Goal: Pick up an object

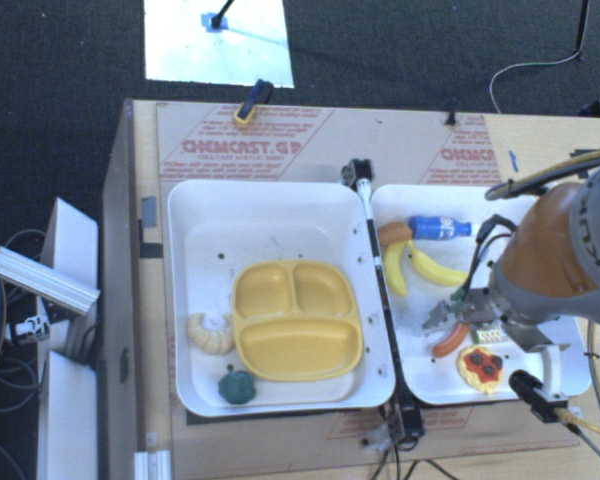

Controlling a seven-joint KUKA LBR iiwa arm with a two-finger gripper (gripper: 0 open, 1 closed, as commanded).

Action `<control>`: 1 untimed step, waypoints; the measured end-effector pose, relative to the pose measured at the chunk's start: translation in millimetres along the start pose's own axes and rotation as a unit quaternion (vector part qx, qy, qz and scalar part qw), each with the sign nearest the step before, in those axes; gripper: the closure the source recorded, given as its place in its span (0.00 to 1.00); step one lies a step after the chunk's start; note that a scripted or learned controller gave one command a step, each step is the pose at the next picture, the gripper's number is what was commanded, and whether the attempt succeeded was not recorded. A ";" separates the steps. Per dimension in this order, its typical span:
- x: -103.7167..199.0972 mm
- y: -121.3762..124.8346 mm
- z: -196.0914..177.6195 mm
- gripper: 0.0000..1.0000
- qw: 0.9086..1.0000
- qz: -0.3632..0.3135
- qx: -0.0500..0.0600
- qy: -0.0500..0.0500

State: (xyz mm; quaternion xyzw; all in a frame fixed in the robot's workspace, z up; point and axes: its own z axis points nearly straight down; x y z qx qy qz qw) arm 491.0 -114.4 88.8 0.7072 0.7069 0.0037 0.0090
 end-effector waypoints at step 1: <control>-2.8 0.1 0.4 0.00 1.000 -0.001 0.001 0.002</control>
